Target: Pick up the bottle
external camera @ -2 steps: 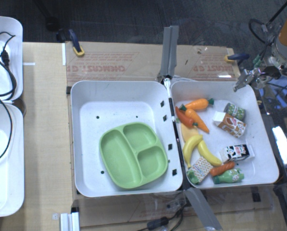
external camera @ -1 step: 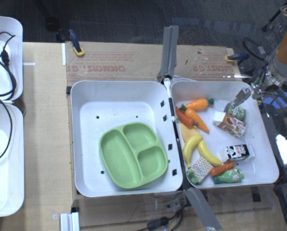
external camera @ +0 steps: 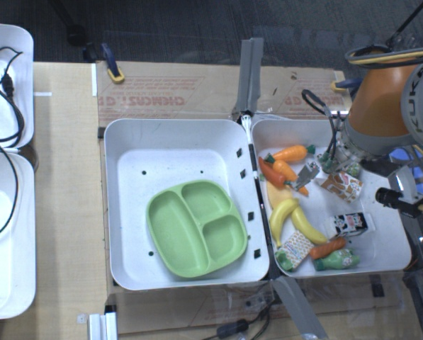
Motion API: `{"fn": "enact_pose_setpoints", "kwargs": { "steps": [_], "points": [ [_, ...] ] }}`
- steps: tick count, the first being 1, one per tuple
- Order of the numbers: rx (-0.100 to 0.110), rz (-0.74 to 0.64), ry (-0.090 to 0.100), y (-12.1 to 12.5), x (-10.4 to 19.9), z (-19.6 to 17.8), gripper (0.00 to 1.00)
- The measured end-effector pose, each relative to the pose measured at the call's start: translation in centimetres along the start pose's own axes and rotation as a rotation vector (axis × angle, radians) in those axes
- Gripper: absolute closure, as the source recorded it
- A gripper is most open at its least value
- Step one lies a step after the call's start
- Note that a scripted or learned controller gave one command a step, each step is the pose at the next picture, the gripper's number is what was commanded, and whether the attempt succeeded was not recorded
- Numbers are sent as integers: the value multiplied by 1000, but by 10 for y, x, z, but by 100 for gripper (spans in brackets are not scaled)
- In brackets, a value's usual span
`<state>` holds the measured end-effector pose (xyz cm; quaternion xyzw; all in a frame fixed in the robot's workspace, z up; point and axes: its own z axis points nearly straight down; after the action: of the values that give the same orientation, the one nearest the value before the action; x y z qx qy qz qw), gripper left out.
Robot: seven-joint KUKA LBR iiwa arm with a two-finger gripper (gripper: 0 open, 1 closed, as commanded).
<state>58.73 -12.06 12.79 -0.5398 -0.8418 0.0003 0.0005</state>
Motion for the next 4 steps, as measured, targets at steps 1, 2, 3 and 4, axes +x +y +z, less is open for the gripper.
{"fn": "enact_pose_setpoints", "kwargs": {
  "steps": [1,2,3,4],
  "points": [
    [-3,152,-4,37,-92,-42,0],
    [1,285,0,-17,-1,-25,0],
    [0,312,-3,24,-70,-237,0],
    [1,258,-2,25,-109,-116,0]
  ]
}}
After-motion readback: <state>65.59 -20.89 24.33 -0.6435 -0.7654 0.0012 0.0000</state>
